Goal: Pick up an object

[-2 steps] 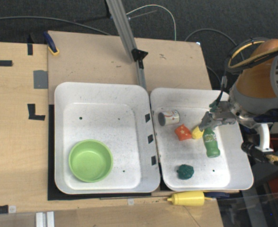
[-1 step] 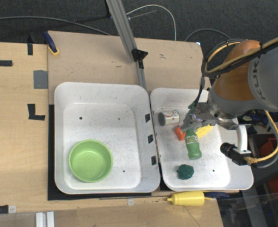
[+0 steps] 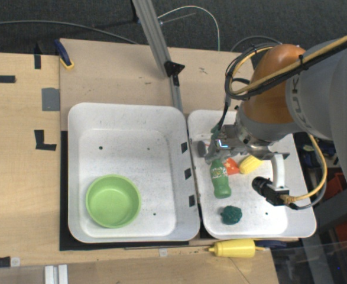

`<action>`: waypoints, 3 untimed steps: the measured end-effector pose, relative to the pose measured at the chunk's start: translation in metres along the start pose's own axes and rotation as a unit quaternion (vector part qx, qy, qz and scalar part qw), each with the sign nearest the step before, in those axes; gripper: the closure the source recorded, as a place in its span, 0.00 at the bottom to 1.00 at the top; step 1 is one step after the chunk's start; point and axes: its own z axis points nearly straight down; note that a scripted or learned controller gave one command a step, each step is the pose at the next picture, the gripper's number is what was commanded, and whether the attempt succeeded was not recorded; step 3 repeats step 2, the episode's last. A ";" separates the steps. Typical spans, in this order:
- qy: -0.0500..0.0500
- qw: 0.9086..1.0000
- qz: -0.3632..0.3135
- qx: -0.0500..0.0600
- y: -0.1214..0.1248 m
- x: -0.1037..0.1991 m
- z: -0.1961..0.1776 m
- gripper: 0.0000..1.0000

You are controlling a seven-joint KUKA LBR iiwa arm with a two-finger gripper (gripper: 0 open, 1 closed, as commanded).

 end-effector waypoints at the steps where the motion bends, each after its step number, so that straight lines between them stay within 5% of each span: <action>1: 0.000 1.000 0.000 0.001 0.006 0.062 0.003 1.00; 2: -0.001 1.000 0.000 0.001 0.005 0.111 0.006 1.00; 3: -0.001 1.000 0.000 0.001 0.005 0.111 0.006 1.00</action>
